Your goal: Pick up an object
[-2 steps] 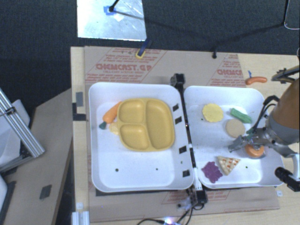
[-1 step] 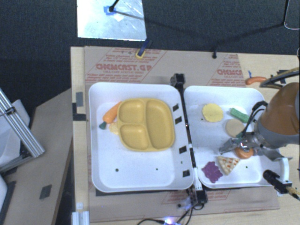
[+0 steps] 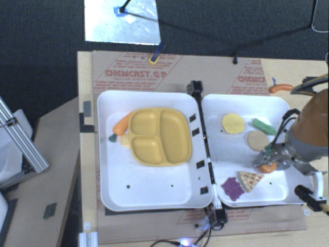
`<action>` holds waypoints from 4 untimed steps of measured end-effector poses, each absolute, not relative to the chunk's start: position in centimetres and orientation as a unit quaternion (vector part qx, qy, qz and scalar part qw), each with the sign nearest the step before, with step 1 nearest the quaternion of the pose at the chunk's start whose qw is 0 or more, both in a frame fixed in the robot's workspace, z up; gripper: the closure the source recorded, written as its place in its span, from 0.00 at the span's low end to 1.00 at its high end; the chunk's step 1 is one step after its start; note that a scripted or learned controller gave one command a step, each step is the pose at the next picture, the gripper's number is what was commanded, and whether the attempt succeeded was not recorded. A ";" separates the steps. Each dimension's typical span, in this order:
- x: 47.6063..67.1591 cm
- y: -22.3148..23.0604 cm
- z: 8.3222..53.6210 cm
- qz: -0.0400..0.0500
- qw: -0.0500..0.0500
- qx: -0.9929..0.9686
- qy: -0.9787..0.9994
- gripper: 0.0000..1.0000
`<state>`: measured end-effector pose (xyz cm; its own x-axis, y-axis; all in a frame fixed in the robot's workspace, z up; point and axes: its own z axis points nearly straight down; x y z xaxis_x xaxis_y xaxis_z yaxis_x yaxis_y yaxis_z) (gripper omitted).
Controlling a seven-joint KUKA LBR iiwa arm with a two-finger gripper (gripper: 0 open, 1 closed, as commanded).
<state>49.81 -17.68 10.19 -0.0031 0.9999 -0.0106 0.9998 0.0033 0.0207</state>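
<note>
My gripper [image 3: 267, 160] is low over the right bin [image 3: 216, 138], near its right middle. An orange toy piece [image 3: 267, 168] lies directly under the gripper tip, partly hidden by it. Whether it is gripped cannot be made out. Around it in the same bin lie a beige round disc [image 3: 255, 139], a green piece [image 3: 263, 125], a yellow disc [image 3: 233, 123], a pizza slice [image 3: 250, 180] and a purple grape bunch [image 3: 232, 189].
The left bin [image 3: 110, 184] holds a yellow divided plate [image 3: 158, 136] with a toy carrot [image 3: 122, 124] at its left edge. The arm's orange band [image 3: 312, 120] hangs over the right bin's right rim. A black divider clamp [image 3: 201, 138] runs between the bins.
</note>
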 end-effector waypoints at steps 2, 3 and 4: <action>49.9 -18.4 20.7 0.002 0.003 0.706 0.709 1.00; 50.0 -18.4 22.5 0.001 0.002 0.706 0.708 1.00; 52.3 -14.0 23.4 0.001 0.001 0.704 0.710 1.00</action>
<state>52.33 -13.99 23.43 -0.0090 1.0000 0.0000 1.0000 0.0090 0.0040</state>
